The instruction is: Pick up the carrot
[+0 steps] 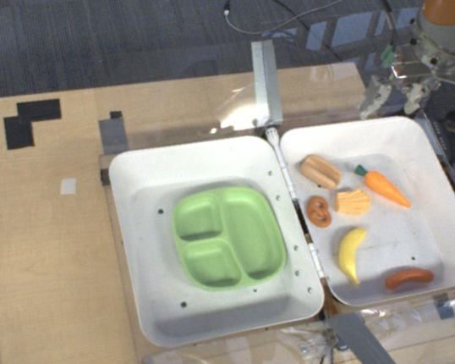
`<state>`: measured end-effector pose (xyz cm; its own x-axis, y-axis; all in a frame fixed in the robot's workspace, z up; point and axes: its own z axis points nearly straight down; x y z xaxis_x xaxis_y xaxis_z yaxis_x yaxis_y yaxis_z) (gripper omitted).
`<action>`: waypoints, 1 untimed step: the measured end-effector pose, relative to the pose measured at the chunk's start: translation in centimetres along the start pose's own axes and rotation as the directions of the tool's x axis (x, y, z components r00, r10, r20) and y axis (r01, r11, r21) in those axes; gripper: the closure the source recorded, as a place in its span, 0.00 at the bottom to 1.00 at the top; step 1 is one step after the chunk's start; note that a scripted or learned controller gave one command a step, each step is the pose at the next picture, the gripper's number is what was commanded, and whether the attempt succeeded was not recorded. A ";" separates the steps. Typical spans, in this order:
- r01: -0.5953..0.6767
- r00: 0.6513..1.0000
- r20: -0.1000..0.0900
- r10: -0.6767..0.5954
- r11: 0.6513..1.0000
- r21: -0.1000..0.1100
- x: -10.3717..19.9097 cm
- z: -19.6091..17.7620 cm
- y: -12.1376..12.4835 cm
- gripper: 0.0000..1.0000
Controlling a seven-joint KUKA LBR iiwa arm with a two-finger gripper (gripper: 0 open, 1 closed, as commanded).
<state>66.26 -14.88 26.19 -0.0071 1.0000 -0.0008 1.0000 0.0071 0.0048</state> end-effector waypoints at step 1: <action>0.093 0.996 0.000 -0.093 0.996 0.001 -2.1 12.3 -2.7 0.00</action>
<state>63.62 -17.03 13.86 -0.1001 0.9950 -0.0011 0.9950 0.1001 0.0036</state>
